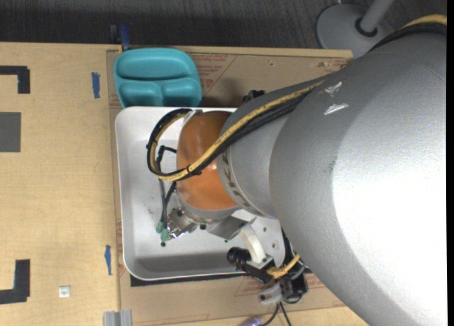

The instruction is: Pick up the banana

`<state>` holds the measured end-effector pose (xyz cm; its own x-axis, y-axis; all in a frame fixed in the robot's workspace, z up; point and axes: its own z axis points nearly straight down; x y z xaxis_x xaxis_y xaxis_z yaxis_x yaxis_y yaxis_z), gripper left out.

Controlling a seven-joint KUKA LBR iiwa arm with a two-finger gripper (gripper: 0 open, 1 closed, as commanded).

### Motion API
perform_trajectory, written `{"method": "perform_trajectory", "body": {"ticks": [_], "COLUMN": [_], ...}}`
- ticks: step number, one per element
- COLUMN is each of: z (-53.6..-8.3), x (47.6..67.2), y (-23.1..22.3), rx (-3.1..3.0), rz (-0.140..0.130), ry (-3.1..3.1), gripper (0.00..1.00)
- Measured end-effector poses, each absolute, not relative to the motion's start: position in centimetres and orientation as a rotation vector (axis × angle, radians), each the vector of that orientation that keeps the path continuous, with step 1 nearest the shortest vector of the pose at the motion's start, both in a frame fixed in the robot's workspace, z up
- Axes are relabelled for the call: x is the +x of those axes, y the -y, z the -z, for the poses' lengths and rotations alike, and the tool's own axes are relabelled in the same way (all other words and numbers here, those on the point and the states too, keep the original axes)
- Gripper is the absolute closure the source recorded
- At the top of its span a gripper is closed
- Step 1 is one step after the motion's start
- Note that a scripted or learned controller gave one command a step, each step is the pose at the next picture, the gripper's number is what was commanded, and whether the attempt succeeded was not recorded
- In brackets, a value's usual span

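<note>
Although the arm (355, 161) covers most of the scene, its wrist end can be placed: the orange band (202, 169) sits over the middle of a white bin (135, 197), and the gripper (170, 231) hangs below it, toward seven o'clock from the band. Whether the gripper is open or closed cannot be told from this angle; its working end is masked by the wrist hardware.

No banana can be made out. The arm hides much of the bin floor, so the fruit's position cannot be confirmed. The exposed floor, at nine o'clock from the gripper, is plain white.

Black and yellow cables (170, 151) loop off the wrist toward ten o'clock. A teal tray (157, 76) stands beyond the bin's far rim, at twelve o'clock from the gripper, on the cardboard-covered bench (57, 176).

Judgement: the step in hand appears to be the descent or grasp attempt inside the bin. To do it well, the gripper should straddle the banana across its narrow width, settle low before closing, and lift only once contact is secure.
</note>
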<state>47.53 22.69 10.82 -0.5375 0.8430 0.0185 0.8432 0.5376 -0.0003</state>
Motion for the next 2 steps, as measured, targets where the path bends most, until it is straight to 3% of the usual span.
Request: {"method": "perform_trajectory", "body": {"ticks": [1,2], "z": [-17.7,-8.8], "x": [48.0,48.0], "y": [-19.7,-19.8], "rx": [-1.548,-0.944], "rz": [0.002,0.005], "ry": [2.735,2.997], "gripper": [1.0,1.0]}}
